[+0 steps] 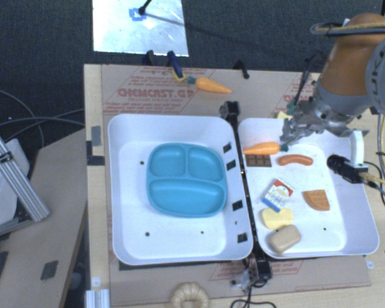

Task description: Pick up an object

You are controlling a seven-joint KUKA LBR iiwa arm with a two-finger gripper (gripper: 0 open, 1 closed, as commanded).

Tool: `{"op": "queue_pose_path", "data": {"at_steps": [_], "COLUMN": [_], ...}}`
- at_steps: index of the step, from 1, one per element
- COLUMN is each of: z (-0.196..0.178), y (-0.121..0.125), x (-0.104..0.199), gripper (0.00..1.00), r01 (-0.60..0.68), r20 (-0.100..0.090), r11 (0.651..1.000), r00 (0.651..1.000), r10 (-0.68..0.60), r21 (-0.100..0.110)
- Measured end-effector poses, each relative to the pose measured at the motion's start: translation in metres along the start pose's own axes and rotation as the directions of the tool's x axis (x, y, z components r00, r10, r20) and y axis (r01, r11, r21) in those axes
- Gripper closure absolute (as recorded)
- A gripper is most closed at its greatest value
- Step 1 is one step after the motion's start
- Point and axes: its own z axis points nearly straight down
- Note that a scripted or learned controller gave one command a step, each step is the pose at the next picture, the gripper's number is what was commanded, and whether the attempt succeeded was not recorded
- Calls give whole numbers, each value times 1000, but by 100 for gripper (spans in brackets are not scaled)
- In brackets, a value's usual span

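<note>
The right bin (356, 233) holds several toy foods. An orange carrot (260, 149) lies at its far left, with a brown chocolate bar (257, 162) just in front of it. A red sausage (295, 160) lies right of them, and nearer the front are a small white, blue and red carton (277, 194), a toast slice (316, 199), a yellow cheese piece (276, 218) and a tan bun (285, 238). My gripper (290, 135) hangs low over the bin's far part, just above and right of the carrot's green end. Nothing shows as held.
The left bin (125, 236) bears a blue divided plate (186, 179). A second carrot (208, 85) lies on the cardboard behind the bins. A beige ring (191, 295) sits at the front edge. A black fitting with cables (344, 167) hangs over the right bin's right side.
</note>
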Motion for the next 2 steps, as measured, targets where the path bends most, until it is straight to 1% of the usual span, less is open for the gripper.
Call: {"op": "queue_pose_path", "data": {"at_steps": [1, 2], "z": [-12, -1], "y": [-33, -77], "x": [37, 62], "gripper": [100, 100], "r01": [1, 0], "r20": [-1, -1], "r11": [1000, 1000], "r00": [1000, 1000], "r10": [-1, 0], "r21": [1, 3]}}
